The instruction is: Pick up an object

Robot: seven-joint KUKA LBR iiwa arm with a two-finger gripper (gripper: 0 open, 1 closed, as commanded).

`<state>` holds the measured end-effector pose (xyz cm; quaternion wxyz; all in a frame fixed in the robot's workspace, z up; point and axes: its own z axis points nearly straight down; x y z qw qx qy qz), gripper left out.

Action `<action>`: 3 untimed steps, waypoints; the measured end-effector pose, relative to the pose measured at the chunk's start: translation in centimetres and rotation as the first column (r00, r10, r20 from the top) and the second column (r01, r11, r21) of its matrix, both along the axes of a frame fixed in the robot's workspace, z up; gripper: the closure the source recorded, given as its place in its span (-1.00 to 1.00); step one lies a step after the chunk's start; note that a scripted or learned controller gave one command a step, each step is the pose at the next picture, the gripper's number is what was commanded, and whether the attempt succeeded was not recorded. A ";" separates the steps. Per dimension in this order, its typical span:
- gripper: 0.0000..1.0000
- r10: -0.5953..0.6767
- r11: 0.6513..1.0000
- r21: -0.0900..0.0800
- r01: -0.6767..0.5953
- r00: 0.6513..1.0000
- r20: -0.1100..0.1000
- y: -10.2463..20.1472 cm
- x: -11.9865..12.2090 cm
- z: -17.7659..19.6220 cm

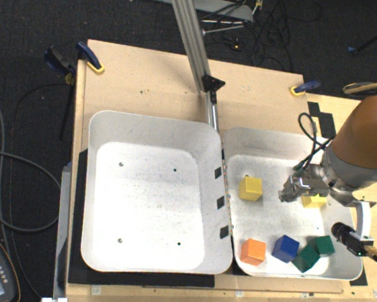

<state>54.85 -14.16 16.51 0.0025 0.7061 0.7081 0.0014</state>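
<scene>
two white bins sit side by side on tan bench point(148, 88); left bin point(109, 138) & right bin point(257, 144). right bin has 2 yellow blocks point(251, 188), 1 orange block point(253, 251), 1 blue block point(286, 248) & 2 green blocks point(324, 245). gripper point(295, 190) hangs low just beside 2nd yellow block point(314, 200), can't tell if it's wide or tight.

- The table point(155, 89) is showing a pale, matt board top, like unvarnished pressed wood
- Both white bins, left point(93, 190) and right point(270, 149), are looking like smooth plastic, dull and speckled with dark marks
- The yellow cube point(251, 188), orange cube point(253, 251) and blue cube point(285, 248) are appearing matt, with flat even faces
- The arm's orange band point(364, 126) is catching a soft sheen
- The slanted pole point(191, 35) is gleaming like bare metal
</scene>
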 end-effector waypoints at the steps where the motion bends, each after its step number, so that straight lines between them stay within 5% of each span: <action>1: 1.00 0.000 1.000 0.000 0.000 1.000 0.000 0.0 0.2 4.6; 3: 1.00 0.005 1.000 0.003 -0.005 1.000 -0.004 9.5 3.3 4.1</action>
